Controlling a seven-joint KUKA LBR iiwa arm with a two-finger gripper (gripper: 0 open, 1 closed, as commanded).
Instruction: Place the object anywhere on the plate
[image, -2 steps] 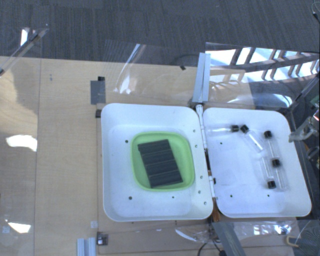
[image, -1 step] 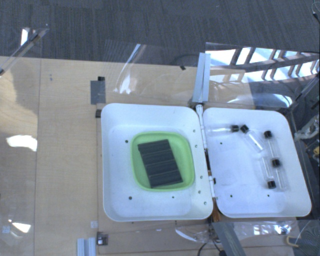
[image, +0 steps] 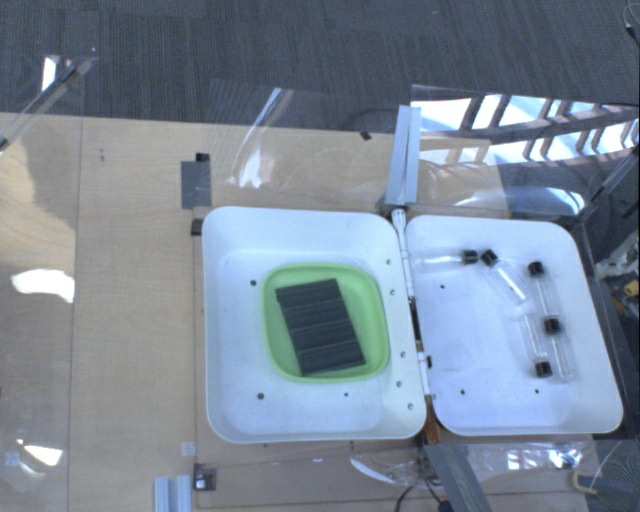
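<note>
A dark grey ribbed rectangular block (image: 319, 326) lies flat on a light green square plate (image: 372, 302). The plate rests in the middle of the left white bin (image: 230, 400). The block is turned slightly, its long side running from upper left to lower right, and it sits wholly inside the plate's rim.
The right white bin (image: 470, 380) holds clear tubes with black caps: one near the top (image: 478, 258), one slanting in the middle (image: 508, 283), and a long one (image: 547, 330) on the right. A grey metal bracket (image: 403, 160) stands behind the bins.
</note>
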